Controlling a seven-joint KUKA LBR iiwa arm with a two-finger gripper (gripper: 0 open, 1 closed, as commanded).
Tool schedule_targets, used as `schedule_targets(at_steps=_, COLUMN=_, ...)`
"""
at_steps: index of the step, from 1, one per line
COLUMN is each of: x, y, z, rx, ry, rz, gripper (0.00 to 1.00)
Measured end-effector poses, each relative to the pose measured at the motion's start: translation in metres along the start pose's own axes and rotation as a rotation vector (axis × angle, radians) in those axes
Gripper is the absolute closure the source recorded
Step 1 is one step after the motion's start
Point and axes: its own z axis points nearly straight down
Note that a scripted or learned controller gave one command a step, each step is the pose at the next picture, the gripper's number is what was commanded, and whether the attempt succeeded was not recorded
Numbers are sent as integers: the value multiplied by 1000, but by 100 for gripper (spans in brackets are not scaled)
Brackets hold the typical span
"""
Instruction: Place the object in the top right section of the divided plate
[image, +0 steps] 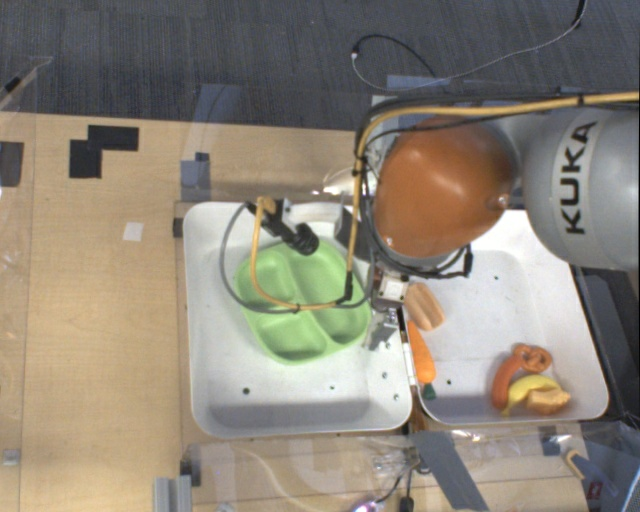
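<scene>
One green divided plate (300, 305), glossy, in left bin (215, 330); fingers (380, 330) state unclear.

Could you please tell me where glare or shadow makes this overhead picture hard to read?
In the camera view, the orange band carries a bright highlight; the arm shades the green plate at its right edge, where the tool looks dark and slightly soft; the left bin floor looks evenly lit.
</scene>
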Motion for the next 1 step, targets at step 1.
schedule_targets(at_steps=1, x=12, y=-2, z=-83, rx=2, ry=1, rz=2, gripper=0)
